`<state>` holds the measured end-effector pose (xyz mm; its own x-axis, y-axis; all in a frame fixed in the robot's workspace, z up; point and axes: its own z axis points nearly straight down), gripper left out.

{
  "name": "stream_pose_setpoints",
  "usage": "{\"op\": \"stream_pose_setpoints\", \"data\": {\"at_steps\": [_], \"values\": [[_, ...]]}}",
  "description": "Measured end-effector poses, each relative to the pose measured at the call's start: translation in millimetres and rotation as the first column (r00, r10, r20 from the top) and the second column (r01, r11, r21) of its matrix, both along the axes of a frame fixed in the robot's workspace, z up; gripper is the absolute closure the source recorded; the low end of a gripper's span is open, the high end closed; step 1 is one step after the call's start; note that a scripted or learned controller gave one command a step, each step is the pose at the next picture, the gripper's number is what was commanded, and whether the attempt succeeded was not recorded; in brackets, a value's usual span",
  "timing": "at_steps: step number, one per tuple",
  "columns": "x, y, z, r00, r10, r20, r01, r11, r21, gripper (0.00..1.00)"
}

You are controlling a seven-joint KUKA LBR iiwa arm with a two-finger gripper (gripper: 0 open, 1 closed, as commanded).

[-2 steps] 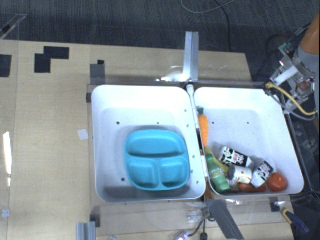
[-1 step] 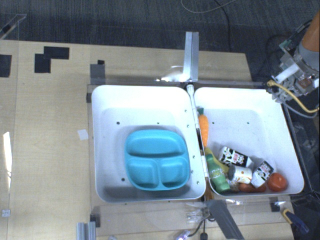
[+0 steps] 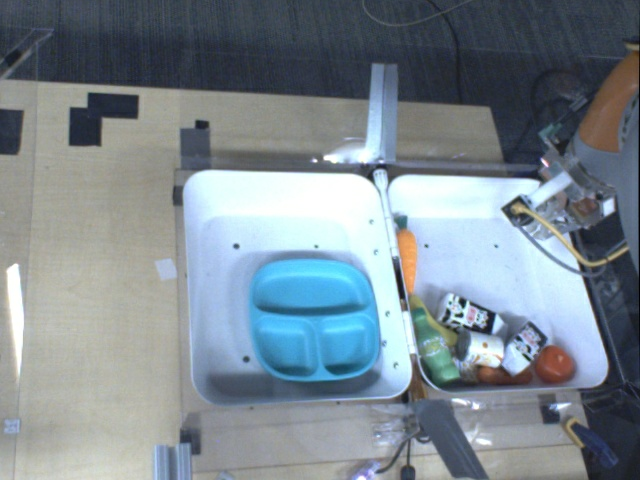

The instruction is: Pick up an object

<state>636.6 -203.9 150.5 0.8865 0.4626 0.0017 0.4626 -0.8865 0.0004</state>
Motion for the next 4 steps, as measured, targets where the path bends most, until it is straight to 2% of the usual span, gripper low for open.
{"op": "stream_pose_setpoints", "data": {"at_steps": [1,2,3,4], "values": [[26,27,36,0.999,0.041,0.003,-0.041,0.999,-0.001,1.0],[-5,64,154,0.999,0.038,0.006,-0.038,0.999,-0.001,1.0],[22,85,118,0.999,-0.052,0.002,0.052,0.999,-0.001,1.0],[22,85,118,0.999,-0.052,0.002,0.052,0.999,-0.001,0.0]]}}
